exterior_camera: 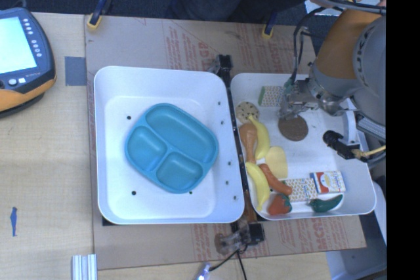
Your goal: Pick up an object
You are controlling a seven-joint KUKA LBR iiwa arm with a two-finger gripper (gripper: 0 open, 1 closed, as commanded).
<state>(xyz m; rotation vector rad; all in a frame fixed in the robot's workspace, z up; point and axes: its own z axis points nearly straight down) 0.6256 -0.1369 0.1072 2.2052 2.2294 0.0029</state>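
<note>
The gripper (293, 106) hangs low in the right bin (357, 206), just above a brown disc (293, 128); whether it is released or clenched cannot be told. The disc looks like light, stiff plastic, thin and flat, so the judgement is that it must be pinched across its rim and could slip. Around it lie one round cracker (247, 110), two bananas (260, 138), one drumstick (249, 139), one carrot (274, 180), two small boxes (327, 181). The left bin (105, 141) holds one blue plate (171, 148).
</note>
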